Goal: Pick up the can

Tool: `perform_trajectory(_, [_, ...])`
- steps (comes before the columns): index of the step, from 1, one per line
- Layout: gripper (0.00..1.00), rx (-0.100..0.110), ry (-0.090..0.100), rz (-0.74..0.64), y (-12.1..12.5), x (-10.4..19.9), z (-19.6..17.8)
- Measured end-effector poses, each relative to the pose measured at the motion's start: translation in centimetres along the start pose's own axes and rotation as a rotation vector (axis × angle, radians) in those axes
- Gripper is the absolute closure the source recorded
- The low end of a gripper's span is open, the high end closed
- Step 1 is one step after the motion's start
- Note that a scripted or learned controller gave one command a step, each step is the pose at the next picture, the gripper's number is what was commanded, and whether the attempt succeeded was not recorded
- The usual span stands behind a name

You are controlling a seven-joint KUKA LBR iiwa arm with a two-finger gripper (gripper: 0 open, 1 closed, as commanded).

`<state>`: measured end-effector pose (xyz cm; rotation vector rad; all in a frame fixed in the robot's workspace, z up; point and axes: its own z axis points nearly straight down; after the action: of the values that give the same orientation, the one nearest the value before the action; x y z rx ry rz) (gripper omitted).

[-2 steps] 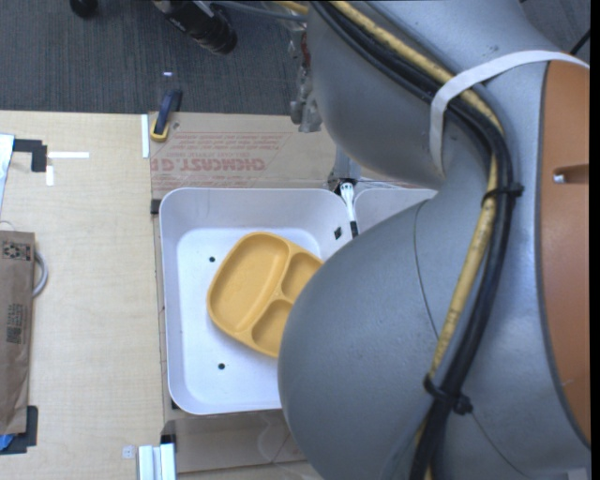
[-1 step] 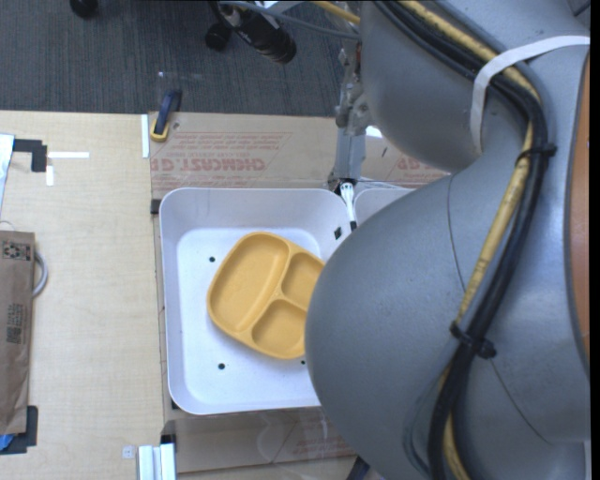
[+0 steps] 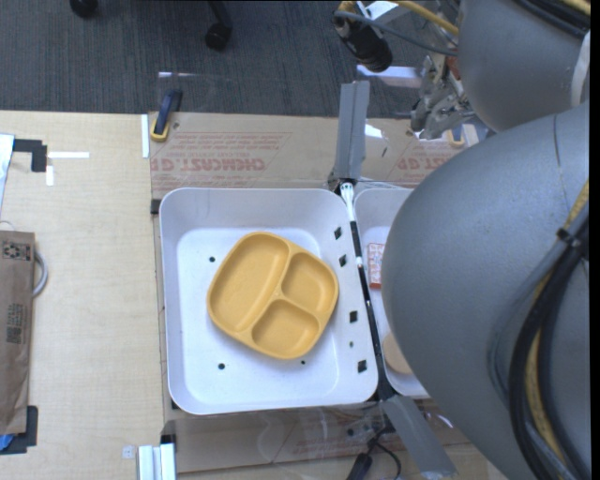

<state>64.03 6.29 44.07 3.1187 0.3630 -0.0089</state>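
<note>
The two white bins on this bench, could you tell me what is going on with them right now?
The grey arm has swung in from the right and hangs over the right bin, covering most of it. At that bin's left edge a small red-and-white item peeks out, too hidden to identify. The left bin holds a yellow divided plate, lying untouched. Nothing can be seen being held, so I cannot say whether the can has been picked up.

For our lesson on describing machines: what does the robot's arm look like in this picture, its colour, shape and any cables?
The arm is plain grey, with big, smooth, rounded casings like fat tubes. Black cables run along its right side, with a yellowish one beside them. Near the top, thin yellow and dark cables loop around small metal fittings.
</note>
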Motion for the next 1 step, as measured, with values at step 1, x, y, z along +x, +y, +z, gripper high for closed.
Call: perform_trajectory(1, [1.0, 0.001, -0.001, 0.03, 8.04, -3.17, 0.05])
